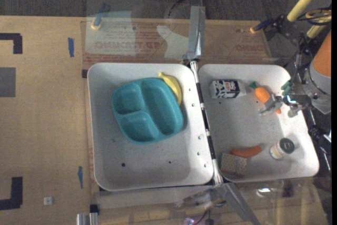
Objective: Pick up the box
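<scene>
The box point(226, 88) is a small white and black milk carton lying on its side at the back left of the right bin point(295, 72). My gripper point(280, 107) hangs over the right side of that bin, about a hand's width to the right of the box and a little nearer. It is open, with nothing between its fingers. An orange carrot point(261, 94) lies between the box and the gripper, just left of the left fingertip point(269, 107).
The right bin also holds an orange sausage point(246, 151), a brown sponge-like pad point(233, 164) in the front left corner and a small jar point(283, 148). In the left bin point(105, 166) lie a teal divided plate point(147, 109) and a banana point(172, 84).
</scene>
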Available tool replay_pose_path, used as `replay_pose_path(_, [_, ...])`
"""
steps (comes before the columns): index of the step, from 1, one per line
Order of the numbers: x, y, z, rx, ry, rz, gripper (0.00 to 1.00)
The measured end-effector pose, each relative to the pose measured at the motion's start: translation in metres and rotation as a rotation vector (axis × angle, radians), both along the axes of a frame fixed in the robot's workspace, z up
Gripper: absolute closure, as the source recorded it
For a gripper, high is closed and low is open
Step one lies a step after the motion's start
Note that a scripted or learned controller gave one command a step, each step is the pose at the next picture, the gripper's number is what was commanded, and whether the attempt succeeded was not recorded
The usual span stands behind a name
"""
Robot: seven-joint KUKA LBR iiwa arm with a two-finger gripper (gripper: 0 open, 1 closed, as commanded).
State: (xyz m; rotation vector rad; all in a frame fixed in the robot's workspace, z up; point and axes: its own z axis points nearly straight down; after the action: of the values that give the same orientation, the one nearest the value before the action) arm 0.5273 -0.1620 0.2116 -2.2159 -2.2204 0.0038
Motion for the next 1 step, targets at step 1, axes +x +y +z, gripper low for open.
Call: replay_pose_path(1, [0.0812, 0.0649, -0.0933, -0.002, -0.003, -0.042, 0.00])
